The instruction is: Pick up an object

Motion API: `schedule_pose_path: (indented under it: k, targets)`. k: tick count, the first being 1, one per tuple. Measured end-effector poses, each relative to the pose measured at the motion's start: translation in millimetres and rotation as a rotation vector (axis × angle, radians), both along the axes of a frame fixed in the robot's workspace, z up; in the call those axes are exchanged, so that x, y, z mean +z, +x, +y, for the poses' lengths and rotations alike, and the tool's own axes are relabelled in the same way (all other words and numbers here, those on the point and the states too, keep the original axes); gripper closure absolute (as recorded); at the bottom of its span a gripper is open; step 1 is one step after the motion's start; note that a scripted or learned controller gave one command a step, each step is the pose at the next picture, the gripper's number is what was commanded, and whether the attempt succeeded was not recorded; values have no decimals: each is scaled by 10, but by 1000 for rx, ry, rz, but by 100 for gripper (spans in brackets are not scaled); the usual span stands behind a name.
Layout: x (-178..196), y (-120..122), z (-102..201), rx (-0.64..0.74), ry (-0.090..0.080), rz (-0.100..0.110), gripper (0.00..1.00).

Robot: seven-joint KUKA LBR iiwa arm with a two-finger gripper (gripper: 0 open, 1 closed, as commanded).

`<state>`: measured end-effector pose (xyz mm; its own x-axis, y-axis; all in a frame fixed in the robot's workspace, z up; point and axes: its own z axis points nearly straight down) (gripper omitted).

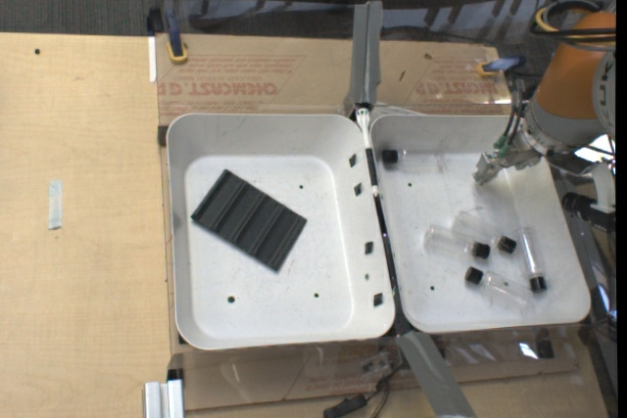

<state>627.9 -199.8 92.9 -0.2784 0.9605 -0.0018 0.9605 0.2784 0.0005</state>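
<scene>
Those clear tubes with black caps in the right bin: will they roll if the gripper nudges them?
Probably. The tubes look round and lie flat on the smooth bin floor. Clear plastic likely makes them light and slippery between the gripper fingers.

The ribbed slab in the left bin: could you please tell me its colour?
Dark grey, nearly black; the slab shows plainly in the camera view.

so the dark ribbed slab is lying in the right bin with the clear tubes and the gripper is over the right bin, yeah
Not quite. The dark ribbed slab lies alone in the left bin, not the right one. The rest holds: the clear tubes with black caps are in the right bin, and the gripper is over that bin's upper part. The camera view shows this.
</scene>
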Motion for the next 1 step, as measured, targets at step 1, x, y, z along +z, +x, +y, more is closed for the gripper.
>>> schedule_pose_path:
  k: [1]
  targets:
    - [0,0,0,0,0,0,0]
